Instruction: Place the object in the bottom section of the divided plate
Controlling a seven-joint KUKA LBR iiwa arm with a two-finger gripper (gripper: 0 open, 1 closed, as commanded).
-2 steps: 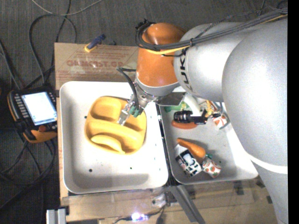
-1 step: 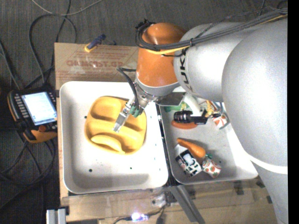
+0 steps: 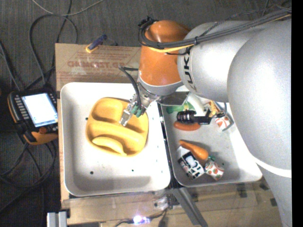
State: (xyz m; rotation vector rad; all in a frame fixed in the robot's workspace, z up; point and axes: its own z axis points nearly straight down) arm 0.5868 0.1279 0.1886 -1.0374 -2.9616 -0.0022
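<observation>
**Gripper poised over the yellow plate**

Dark carpet strewn with cables surrounds a cardboard-topped bench carrying two white bins. Left bin (image 3: 75, 174) holds the yellow divided plate (image 3: 116, 126), set there so its sections face up for a drop. Right bin (image 3: 246, 171) keeps the spare pieces: an orange carrot (image 3: 196, 149), a small carton (image 3: 189, 163) and a strawberry-printed item (image 3: 214, 170). Hovering over the plate's upper right part is the gripper (image 3: 130, 112); whether it is clenched, or carries the object, I cannot tell.
</observation>
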